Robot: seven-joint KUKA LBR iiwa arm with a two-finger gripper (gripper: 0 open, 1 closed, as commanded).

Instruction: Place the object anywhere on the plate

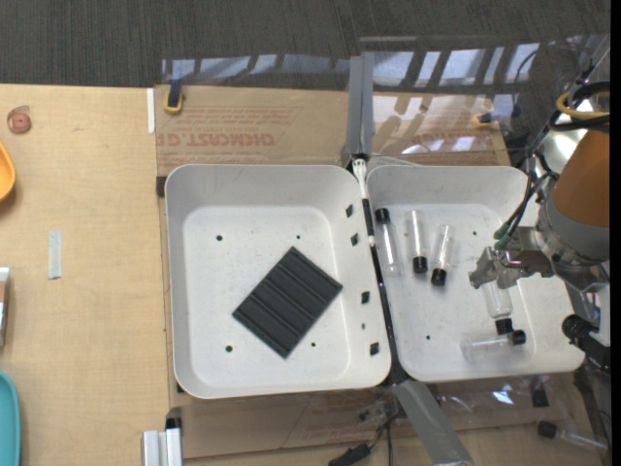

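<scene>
tool (497,278) over right bin (466,357), cardboard (252,129) beneath, dark carpet (194,17)

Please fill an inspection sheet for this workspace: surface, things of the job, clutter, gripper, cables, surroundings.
Surface: two shallow white bins side by side, left bin and right bin, on cardboard over a wooden bench.
Job's things: dark ribbed plate lying flat in the left bin, turned diagonally; clear vials with black caps scattered in the right bin, none on the plate.
Clutter: nothing seen inside the bins beyond these.
Gripper: gripper over the right bin, above one vial; finger state cannot be told.
Cables: green and dark cable running along the wrist.
Surroundings: orange object and teal object at the bench's left edge; metal frame behind.
</scene>
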